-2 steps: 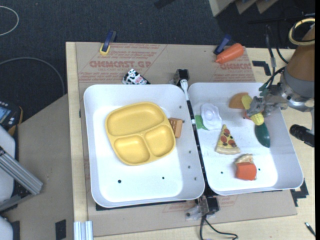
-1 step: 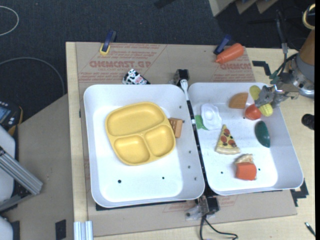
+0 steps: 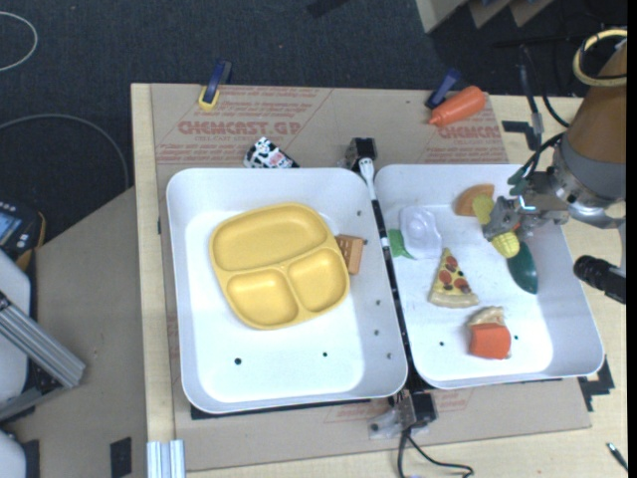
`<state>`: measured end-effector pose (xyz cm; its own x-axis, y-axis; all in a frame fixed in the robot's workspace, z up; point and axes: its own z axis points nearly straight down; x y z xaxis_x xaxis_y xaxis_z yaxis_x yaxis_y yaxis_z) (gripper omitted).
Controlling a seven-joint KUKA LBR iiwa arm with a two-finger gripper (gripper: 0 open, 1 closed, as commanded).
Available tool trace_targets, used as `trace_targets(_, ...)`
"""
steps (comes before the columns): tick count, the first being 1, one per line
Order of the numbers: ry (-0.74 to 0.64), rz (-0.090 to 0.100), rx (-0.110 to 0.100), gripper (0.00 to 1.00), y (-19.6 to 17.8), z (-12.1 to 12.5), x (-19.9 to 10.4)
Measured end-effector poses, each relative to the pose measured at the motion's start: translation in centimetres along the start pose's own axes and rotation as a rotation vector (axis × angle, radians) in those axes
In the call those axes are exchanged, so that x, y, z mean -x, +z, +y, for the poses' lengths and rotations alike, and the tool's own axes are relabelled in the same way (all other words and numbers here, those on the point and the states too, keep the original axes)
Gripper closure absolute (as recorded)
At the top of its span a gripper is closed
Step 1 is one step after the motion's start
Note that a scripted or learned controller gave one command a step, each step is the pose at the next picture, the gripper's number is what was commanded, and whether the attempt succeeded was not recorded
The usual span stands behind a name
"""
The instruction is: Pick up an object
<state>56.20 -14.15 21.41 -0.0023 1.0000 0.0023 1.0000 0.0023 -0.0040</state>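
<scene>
End effector low over the far right part of the right bin

The end effector [image 3: 512,219] hangs in the right bin [image 3: 562,312]; whether it is open or closed cannot be told. A yellow corn piece [image 3: 506,244] lies just on its near side, against a dark green vegetable [image 3: 525,270]. A pizza slice [image 3: 451,280] lies to their left. A yellow plate [image 3: 274,262] sits in the left bin [image 3: 199,347].

Arm [image 3: 597,137] cut off by view's right edge. Pincer [image 3: 507,229] overlaps top of yellow piece [image 3: 506,246] just below it; touching or not, cannot tell. Orange-yellow item [image 3: 473,200] just left of pincer: near side hidden behind it, kind unclear. Clear lump [image 3: 420,229] further left: blurred, outline unreadable. Brown block [image 3: 351,254] well left of pincer: one side tucked under yellow plate [image 3: 274,262].
</scene>
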Motion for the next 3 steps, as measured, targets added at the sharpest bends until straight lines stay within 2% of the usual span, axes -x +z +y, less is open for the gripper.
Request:
trace_targets(2, -0.001, 0.000, -0.001, 1.00, -1.6, -5.8, -10.1)
trace_targets(3, 0.003, 0.000, -0.001, 1.00, -0.5, -8.3, -10.9)
